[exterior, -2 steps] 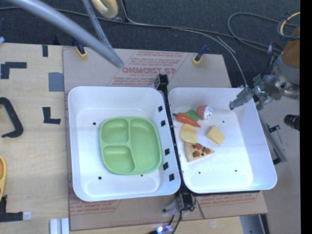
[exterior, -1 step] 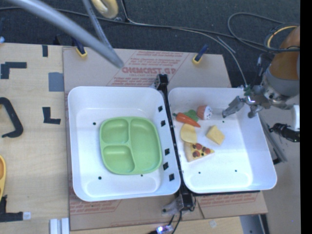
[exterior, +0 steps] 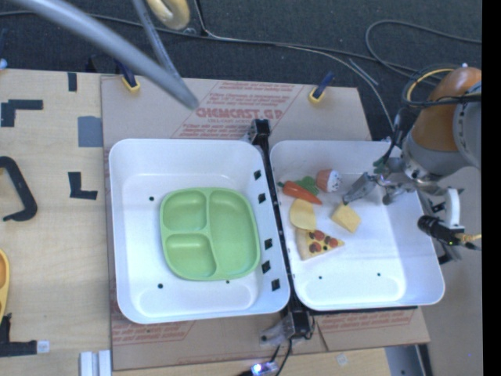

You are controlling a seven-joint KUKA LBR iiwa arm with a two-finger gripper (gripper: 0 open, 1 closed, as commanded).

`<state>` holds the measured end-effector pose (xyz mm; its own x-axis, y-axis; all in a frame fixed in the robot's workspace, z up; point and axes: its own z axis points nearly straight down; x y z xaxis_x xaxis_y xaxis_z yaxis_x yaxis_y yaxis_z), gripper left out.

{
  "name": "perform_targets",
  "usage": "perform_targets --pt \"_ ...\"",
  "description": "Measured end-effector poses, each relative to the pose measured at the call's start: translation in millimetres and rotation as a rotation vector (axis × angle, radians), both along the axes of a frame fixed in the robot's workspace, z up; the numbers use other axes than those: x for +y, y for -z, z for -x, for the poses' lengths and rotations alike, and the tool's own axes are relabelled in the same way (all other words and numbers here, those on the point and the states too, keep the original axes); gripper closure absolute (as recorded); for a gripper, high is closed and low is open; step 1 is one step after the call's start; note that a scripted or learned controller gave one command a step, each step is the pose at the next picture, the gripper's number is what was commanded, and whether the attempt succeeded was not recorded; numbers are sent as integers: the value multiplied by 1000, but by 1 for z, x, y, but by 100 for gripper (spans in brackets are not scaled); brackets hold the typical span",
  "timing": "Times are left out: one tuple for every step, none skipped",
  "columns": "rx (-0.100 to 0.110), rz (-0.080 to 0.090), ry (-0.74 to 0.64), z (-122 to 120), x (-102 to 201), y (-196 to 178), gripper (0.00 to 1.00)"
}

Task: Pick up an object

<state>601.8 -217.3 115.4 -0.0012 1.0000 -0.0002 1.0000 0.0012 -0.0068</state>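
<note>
Approach step, it seems: the tool (exterior: 374, 183) is hung at 2 o'clock of the cheese wedge (exterior: 346, 218), grip state can't be told. A descent is needed next.

Robotics lab: cardboard-topped bench (exterior: 235, 104), loose cables (exterior: 329, 53).

My arm (exterior: 446, 135) reaches in from the right, wrist bent low. Its pincer (exterior: 374, 188) points leftward. I cannot make out the grip.
</note>
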Motion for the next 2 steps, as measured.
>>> perform_targets --pt "-12 3 -1 -2 1 30 0" --pt "-14 5 -2 -3 1 18 100"
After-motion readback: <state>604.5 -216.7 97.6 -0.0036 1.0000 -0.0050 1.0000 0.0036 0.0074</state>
